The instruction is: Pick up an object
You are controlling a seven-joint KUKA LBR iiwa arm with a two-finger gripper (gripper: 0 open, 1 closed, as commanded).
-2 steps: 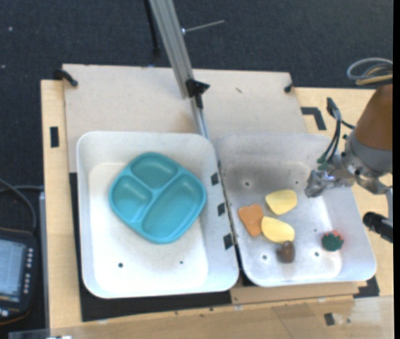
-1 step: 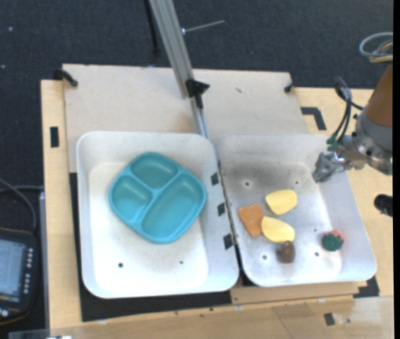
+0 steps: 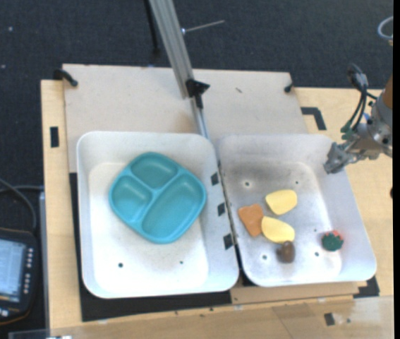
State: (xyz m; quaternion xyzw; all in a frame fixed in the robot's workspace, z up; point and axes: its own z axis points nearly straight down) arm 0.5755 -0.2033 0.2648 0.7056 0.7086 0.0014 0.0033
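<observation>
Hovering gripper [image 3: 335, 158] at right bin [image 3: 295, 155] upper right rim; finger state cannot tell. Nearest target: yellow piece [image 3: 281, 202] mid-bin, beside orange piece [image 3: 252, 219]. Judged light, smooth, likely rigid plastic; slip risk. Recommend pinching across narrow width.

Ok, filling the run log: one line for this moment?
gripper: over right bin rim, holding nothing | yellow pieces, orange piece: in bin | step: pick pending
</observation>
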